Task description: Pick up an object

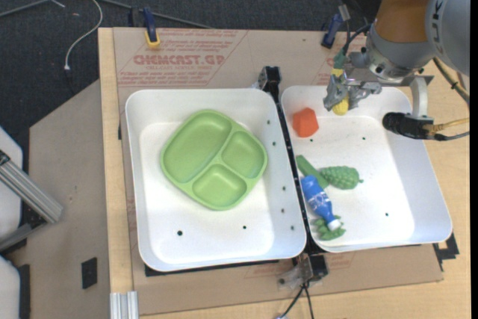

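From my seat I see the left bin (149,235) holding a green divided plate (214,158), and the right bin (418,198) bare across its middle and right side. The jaws (340,99) sit over the right bin's far-left corner, closed on a small yellow object (341,107), too hidden to judge its axis. Just beside it lies an orange block (305,122); the blue bottle (318,204) runs lengthwise along the left wall, by a green toy (340,176).

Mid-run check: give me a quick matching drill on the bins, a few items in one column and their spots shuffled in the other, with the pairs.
Things:
1. green divided plate
2. orange block
3. blue bottle
4. gripper

Places:
A. by the divider, low in the right bin
B. over the right bin's far edge
C. middle of the left bin
D. far left part of the right bin

Pairs: 1-C, 2-D, 3-A, 4-B
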You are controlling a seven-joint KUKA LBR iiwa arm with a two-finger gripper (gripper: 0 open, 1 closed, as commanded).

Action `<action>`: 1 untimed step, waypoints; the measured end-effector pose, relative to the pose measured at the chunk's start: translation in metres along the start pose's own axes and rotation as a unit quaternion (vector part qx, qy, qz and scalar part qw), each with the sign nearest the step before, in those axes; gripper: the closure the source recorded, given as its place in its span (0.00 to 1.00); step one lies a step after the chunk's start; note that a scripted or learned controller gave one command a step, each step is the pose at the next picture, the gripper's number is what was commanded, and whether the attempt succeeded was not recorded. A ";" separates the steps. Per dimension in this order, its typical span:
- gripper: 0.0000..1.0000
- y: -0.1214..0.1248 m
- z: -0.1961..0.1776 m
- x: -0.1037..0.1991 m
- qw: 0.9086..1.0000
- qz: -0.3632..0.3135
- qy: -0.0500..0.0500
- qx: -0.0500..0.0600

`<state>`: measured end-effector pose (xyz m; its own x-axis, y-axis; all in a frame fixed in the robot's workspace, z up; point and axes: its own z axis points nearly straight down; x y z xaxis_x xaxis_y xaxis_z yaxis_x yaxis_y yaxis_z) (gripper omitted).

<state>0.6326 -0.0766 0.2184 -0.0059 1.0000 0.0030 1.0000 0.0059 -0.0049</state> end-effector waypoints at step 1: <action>1.00 -0.002 0.010 0.051 1.000 0.000 0.000 0.001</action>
<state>0.6301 -0.0255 0.2084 -0.0061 1.0000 0.0031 1.0000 0.0062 -0.0063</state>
